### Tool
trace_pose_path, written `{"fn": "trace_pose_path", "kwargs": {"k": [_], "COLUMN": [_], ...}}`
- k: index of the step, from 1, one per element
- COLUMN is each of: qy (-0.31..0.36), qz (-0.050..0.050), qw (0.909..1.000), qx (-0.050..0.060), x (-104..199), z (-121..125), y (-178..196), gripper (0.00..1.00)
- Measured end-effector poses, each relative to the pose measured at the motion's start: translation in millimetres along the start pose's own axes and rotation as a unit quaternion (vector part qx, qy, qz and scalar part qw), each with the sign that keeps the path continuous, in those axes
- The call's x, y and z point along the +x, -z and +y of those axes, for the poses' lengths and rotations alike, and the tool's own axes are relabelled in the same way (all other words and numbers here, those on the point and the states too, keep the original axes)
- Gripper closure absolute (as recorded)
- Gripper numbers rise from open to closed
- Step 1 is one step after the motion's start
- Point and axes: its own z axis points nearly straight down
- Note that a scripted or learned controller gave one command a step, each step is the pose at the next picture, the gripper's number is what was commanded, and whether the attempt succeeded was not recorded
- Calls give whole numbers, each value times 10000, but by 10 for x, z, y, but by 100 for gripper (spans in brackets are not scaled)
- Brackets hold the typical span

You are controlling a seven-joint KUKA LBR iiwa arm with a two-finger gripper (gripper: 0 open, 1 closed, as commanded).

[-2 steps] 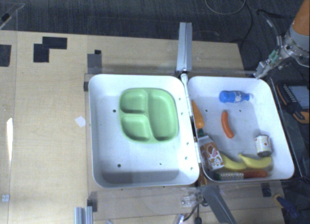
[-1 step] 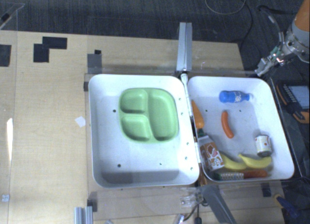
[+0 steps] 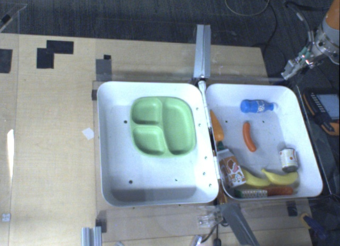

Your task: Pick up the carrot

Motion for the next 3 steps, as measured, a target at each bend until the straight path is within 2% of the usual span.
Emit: {"fn": "trace_pose_path", "kwargs": {"k": [3], "qy": [73], "qz": [-95], "qw": [9999], "qx": [-108], "x": [-7], "z": [78], "y": [406], "gripper": [100]}}
